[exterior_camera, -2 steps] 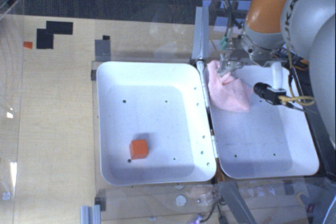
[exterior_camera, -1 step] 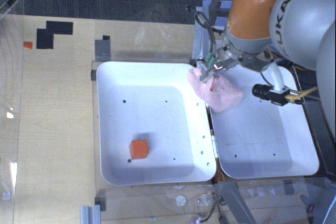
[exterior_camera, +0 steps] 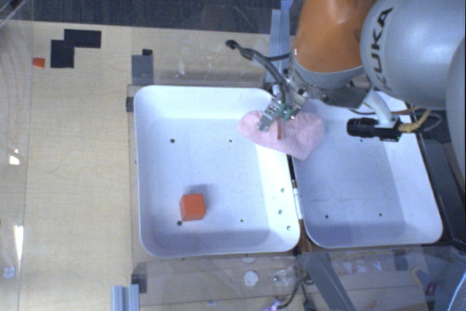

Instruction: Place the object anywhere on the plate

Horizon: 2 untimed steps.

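the desk (exterior_camera: 73, 178) carries two shallow white bins side by side. the grey arm (exterior_camera: 408, 33) with its orange band reaches in from the right and hangs over the far end of the wall the bins share. the left bin (exterior_camera: 167, 156) holds an orange cube (exterior_camera: 193, 207) near its front left corner. the right bin (exterior_camera: 378, 193) lies under the arm. a pink plate (exterior_camera: 295, 135) straddles the shared wall at its far end, tilted across both bins. the fingers (exterior_camera: 279, 113) hover at the plate's far edge; whether they are spread or pressed together i cannot tell.
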Each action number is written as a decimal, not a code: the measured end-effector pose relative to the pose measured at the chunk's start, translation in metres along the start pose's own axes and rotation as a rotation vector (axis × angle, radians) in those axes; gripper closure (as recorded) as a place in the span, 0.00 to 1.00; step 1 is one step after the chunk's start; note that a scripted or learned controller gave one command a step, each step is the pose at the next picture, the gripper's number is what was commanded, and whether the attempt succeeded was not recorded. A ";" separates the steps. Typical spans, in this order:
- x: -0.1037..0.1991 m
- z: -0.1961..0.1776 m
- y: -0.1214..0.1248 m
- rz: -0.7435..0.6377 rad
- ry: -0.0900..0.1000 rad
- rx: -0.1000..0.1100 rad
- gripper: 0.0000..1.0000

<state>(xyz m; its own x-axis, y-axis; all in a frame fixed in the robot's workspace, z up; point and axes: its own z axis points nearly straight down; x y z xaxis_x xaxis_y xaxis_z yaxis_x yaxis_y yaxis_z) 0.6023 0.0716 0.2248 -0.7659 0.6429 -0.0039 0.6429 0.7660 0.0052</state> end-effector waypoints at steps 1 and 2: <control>0.051 0.001 0.006 -0.401 0.000 -0.001 1.00; 0.054 -0.002 0.017 -0.699 -0.004 -0.004 1.00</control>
<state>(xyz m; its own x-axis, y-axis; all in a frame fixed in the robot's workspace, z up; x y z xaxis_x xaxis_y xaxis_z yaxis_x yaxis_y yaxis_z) 0.5722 0.1195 0.2270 -0.9999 -0.0012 -0.0111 -0.0012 1.0000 0.0036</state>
